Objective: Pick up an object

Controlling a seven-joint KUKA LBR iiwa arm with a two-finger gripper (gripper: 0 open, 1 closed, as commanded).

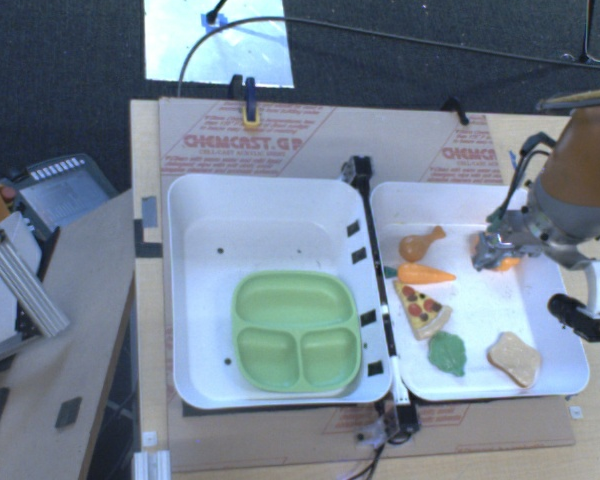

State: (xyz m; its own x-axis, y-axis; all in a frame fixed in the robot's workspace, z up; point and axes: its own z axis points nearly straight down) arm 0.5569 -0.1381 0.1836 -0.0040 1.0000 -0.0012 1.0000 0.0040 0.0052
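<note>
The jaws (pixel 495 251) are sitting low in the right bin (pixel 560 373), over a small orange object (pixel 508 262) that is peeking out at their tips; whether they are spread or pinching it cannot be told, since the metal body is covering the tips. The other candidates are lying to the side of the jaws away from the arm: a tan drumstick (pixel 421 242) nearest, an orange carrot (pixel 424 274) just below it, then a pizza slice (pixel 422 308), a green leafy piece (pixel 447 353) and a bread slice (pixel 513 358) further toward the front rim.

The main risk appears to be a weak or missed grip. These toys look like smooth, hard plastic, and the carrot and drumstick are tapering and rounded, so a closing grip may be squeezing them sideways rather than clamping. The orange piece is close to the bin's sloping wall, which could be blocking one side. The pizza and bread are flat and low, giving little edge to catch.

Beyond the central divider, a light green three-compartment tray (pixel 297 330) is resting in the left bin (pixel 200 268), glossy and shallow, on the bench (pixel 280 133).
</note>
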